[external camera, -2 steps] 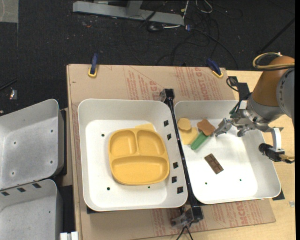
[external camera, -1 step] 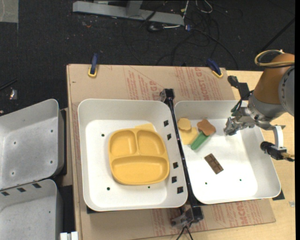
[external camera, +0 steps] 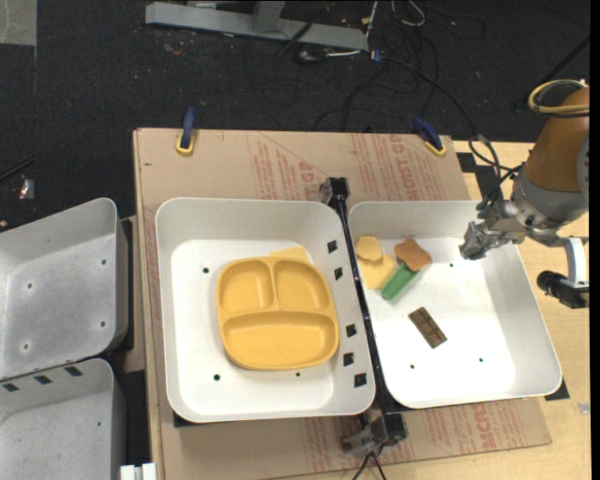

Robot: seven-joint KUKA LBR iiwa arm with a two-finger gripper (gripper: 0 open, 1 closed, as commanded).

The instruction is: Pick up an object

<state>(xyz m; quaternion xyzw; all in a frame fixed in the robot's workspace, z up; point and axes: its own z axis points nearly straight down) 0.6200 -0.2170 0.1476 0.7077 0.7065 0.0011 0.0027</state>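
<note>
Brown cardboard (external camera: 253, 169) under the bins reads "PROTECT" upside down.

The yellow divided plastic tray (external camera: 278, 314) looks smooth and slightly glossy. Both shallow white bins (external camera: 187, 375) appear smooth, matt plastic, resting on a matt brown cardboard sheet (external camera: 244, 159).

- A dark speckled floor (external camera: 84, 84) surrounds the bench.
- A grey metal bar (external camera: 253, 23) lies on the floor at the top, with black cables (external camera: 412, 66) trailing beside it.
- A brown cardboard sheet (external camera: 253, 164) with red print covers the bench top.
- Two clamps (external camera: 187, 131) (external camera: 429, 136), blue and yellow, grip the sheet's far edge.
- White perforated panels (external camera: 56, 281) sit at the left.
</note>
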